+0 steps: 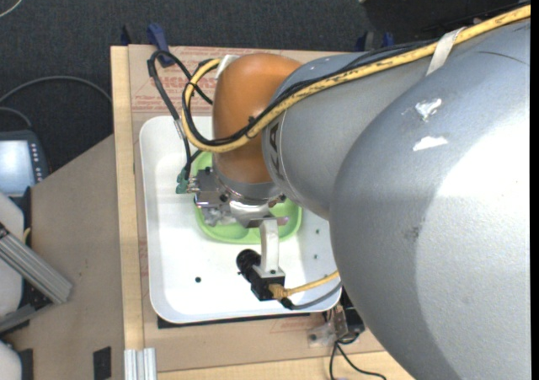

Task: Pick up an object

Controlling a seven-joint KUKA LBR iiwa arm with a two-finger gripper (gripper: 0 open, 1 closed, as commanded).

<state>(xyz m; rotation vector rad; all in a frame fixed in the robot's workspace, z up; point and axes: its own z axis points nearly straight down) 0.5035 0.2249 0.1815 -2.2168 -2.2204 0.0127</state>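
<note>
While the arm [404, 168] looms over a white bin [164, 227], wrist above a green object [290, 222] — gripper perhaps hidden, grip untellable.

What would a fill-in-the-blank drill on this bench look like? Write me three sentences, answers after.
1. The wrist sits over a flat object coloured ____.
2. That object lies in a bin coloured ____.
3. The band above the wrist is ____.

Missing words: green; white; orange.
</note>
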